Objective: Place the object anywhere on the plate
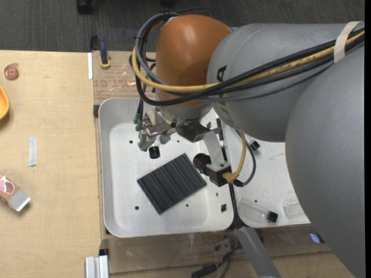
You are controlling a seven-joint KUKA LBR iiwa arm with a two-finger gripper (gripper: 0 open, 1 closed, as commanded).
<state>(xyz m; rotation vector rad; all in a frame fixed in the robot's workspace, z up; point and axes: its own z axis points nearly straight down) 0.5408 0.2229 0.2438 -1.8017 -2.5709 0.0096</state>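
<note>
The grey arm [272, 80] hangs low over the left white bin [110, 155], and its orange band [185, 57] hides much of the bin's far side. The gripper [152, 131] sits beneath the band, near the bin's upper left. From this slant I cannot tell whether it is open or closed, or whether it holds anything.

A small black object [153, 152], which I take to be the piece to be moved, lies on the bin floor just below the gripper. It is close to the dark ribbed plate [172, 182] but apart from its upper left edge. The plate lies flat and skewed in the middle of the bin.

There are several risks. The object is small and may roll, so a closing gripper could nudge it aside and shut on nothing. A low sweep towards the plate could catch the plate's edge and push it across the bin. The looped yellow cable [174, 86] and the black fitting [215, 175] hang close to the plate and could drag on it. A release too near the plate's rim may let the object tumble off the ribs.
</note>
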